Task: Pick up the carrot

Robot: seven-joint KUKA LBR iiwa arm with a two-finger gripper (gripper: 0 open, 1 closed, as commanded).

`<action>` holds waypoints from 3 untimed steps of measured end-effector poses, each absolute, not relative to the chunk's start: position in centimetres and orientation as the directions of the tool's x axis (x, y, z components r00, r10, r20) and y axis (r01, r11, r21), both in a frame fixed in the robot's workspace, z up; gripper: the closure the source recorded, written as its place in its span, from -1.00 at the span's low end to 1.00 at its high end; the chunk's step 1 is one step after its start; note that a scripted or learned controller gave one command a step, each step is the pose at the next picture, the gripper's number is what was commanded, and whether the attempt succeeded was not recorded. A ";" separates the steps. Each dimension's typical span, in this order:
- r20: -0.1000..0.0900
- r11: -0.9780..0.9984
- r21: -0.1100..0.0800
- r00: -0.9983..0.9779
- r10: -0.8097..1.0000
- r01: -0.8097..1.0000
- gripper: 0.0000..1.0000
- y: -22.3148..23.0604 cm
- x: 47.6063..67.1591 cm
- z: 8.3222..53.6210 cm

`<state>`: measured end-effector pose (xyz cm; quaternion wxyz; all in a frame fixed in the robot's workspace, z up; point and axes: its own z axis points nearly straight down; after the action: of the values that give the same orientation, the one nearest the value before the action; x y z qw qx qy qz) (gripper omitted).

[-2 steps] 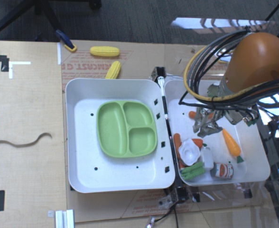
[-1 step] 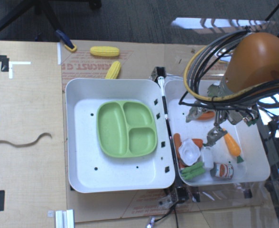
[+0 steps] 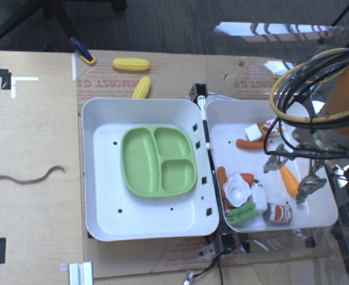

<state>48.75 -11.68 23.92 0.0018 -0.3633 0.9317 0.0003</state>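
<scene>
Carrot (image 3: pixel 289 181) between open gripper (image 3: pixel 292 181) fingers.

- My one camera sits fixed above the bench (image 3: pixel 32 129), looking down at a slant.
- It takes in both white bins (image 3: pixel 97 218), the arm (image 3: pixel 346 94) entering from the right.

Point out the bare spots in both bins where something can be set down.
Left bin: bare floor rings the green divided plate, widest along its left and near walls. Right bin: a bare patch at the far-left corner, beside the hot dog. Its near half is crowded: carrot between the gripper fingers, can, white cup.
</scene>
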 end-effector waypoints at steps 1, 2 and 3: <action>-0.005 0.774 -0.002 -0.774 -0.634 -0.634 -1.00 -17.1 49.8 24.4; -0.003 0.823 0.000 -0.823 -0.568 -0.568 -1.00 -19.4 49.2 11.6; -0.008 0.821 -0.004 -0.821 -0.570 -0.570 1.00 -19.3 49.4 12.6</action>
<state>49.43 -19.29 12.62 0.0046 -0.2988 0.9543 -0.0006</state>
